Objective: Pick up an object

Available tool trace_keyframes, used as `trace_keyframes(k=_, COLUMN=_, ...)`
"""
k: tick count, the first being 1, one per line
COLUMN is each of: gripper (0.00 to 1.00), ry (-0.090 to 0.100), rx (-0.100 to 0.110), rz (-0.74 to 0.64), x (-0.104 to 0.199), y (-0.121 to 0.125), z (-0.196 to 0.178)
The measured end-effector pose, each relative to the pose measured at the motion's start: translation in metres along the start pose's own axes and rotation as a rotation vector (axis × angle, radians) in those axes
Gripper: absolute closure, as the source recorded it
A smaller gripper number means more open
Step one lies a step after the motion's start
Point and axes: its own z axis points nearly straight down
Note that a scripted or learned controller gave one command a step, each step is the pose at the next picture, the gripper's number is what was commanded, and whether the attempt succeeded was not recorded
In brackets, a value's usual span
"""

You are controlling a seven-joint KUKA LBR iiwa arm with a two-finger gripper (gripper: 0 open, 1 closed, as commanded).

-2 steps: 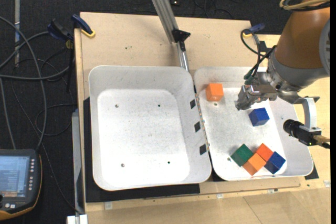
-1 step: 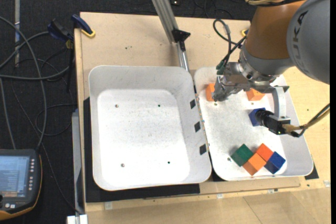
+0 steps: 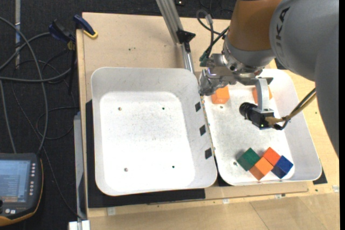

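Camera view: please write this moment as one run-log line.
arm: over right bin | gripper: low at orange block | grasp: unclear | cluster near front: green block, blue block | left bin

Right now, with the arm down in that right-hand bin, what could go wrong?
The gripper is beside an orange block that lies close to the bin's left wall; it might bump the wall or just nudge the block away. Four blocks sit packed together in the near corner, so grabbing one there could be awkward.
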Motion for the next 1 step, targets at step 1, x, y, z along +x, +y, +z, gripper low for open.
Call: trace_keyframes(k=1, gripper=1.00, ry=0.000, rx=0.000, rz=0.001, x=0.0504, y=0.0206, z=-0.0019)
